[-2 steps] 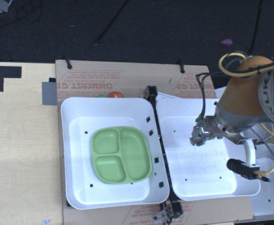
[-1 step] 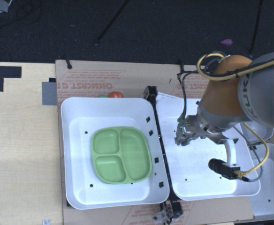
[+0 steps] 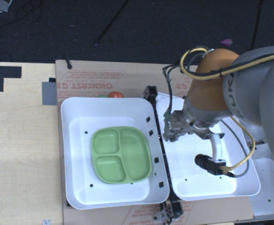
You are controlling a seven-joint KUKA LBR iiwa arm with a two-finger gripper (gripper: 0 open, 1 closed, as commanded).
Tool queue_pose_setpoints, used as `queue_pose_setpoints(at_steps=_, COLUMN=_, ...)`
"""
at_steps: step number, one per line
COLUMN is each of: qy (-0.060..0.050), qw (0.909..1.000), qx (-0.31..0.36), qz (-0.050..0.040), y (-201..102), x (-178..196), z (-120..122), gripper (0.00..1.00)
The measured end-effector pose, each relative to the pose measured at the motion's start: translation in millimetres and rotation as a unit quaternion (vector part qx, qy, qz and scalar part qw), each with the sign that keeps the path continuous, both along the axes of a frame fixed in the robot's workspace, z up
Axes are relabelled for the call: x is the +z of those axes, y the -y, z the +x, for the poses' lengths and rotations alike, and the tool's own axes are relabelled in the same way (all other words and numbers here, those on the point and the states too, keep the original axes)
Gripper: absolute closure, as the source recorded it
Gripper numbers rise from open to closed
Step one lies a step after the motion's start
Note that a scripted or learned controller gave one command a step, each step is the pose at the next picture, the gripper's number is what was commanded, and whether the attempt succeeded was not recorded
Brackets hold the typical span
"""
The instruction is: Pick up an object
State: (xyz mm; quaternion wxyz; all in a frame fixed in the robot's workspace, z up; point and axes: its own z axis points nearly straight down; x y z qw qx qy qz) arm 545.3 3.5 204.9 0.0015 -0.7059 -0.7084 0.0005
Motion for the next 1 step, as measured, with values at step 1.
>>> queue_pose_setpoints(at_steps=1, qy=0.000, qw=1.0000, qx=0.000, qz=0.0002, y=-50.5, x=-5.5, z=9.3, gripper=1.00)
